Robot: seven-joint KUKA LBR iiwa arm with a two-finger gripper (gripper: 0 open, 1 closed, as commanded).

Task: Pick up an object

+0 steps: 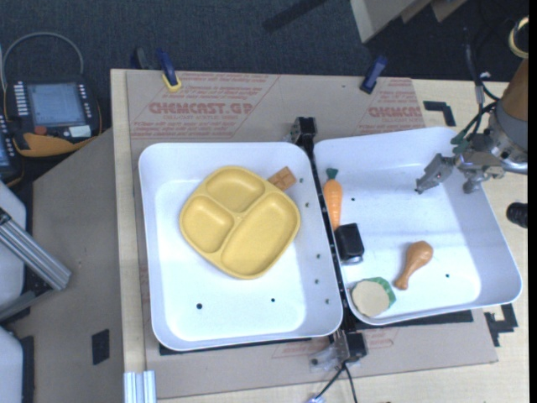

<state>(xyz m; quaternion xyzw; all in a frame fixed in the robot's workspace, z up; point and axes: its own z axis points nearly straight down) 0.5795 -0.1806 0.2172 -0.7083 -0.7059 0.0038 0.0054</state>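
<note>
1. Far left I see the left bin. In it lies a yellow divided plate, with a small brown block touching its upper right edge. The plate is broad and shallow, and I judge it a poor pick for two fingers unless taken by the rim.

2. At the seam between the bins, just inside the right bin, a toy carrot lies lengthwise against the left wall. Below it sits a small black block, and below that a round slice with a green rim in the near left corner. I would expect all three to be awkward, since the wall crowds one finger.

3. My choice is the toy drumstick, lying on the open floor of the right bin, lower middle, well apart from the walls. It looks like light, stiff plastic, probably smooth and a little slippery. I would close across the fat upper end, since the thin shank could roll out.

4. On the right, the gripper hangs over the upper part of the right bin, fingers spread wide with nothing between them. It sits up and to the right of the drumstick, with bare bin floor between the two.
</note>
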